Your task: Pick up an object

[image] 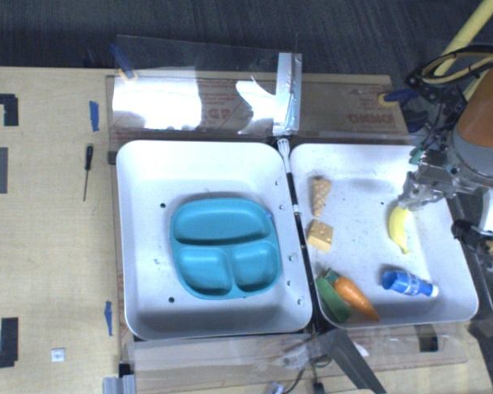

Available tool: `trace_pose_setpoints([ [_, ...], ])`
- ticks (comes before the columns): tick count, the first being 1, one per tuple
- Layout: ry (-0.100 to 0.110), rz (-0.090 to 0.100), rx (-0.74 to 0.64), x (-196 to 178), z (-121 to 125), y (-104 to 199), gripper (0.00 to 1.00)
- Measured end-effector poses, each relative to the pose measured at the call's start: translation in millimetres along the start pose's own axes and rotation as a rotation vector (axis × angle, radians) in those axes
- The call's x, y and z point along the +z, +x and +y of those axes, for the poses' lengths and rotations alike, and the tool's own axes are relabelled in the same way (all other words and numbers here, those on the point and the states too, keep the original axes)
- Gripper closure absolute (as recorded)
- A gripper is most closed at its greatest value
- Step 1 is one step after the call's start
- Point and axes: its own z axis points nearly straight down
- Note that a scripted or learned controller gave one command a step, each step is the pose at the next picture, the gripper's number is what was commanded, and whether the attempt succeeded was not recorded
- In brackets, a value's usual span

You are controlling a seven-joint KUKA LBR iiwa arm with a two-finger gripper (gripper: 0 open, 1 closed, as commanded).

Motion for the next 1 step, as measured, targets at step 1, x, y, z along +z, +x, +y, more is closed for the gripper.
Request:
trace_pose_setpoints([
  [1,0.001,0.0,0.0,0.6,-0.2,-0.1,0.0],
])
